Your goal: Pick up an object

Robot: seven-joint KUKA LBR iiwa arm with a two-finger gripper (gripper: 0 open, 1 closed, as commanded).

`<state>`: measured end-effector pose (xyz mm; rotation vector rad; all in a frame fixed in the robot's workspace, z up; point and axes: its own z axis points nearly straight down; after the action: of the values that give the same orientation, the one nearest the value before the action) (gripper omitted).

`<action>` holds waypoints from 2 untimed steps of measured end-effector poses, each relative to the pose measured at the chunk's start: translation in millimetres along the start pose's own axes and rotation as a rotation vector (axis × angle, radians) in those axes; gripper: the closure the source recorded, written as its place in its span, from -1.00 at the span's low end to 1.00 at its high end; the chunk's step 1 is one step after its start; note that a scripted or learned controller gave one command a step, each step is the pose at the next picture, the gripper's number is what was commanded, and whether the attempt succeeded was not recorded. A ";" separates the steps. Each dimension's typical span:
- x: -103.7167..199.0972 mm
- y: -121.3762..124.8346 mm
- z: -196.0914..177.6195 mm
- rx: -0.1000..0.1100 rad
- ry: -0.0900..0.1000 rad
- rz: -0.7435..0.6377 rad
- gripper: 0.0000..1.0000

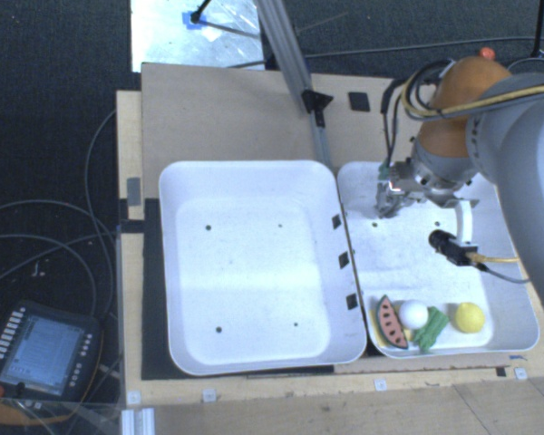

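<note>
Hanging over the upper part of the right bin (517, 320), the claw (387, 201) points down at the bin's bare floor, near its top left corner; from this angle I cannot tell how it is set, and I see nothing caught in it. Behind it the arm (517, 125) comes in from the right of the frame, grey, with its orange band (467, 84) above the wrist and looped cables beside it.

Along the bottom edge of the same bin, well apart from the claw, lies a row of small things: a watermelon slice (390, 322) at the left, a white ball (413, 314) just beside it, a green piece (432, 327) leaning against the ball, and a yellow lemon (470, 316) at the right.

Left of centre sits the left bin (177, 243), white, on the tan tabletop (208, 107). At the lower left of the frame a handheld control pendant (41, 347) lies on the dark floor among cables.
</note>
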<state>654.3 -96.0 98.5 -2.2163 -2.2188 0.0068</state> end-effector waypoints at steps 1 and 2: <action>-0.9 2.6 -15.8 -0.010 -0.001 0.000 1.00; 80.2 2.7 -92.3 -0.015 0.001 -0.006 1.00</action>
<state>657.6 -15.9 190.9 -2.2163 -2.2325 -0.0110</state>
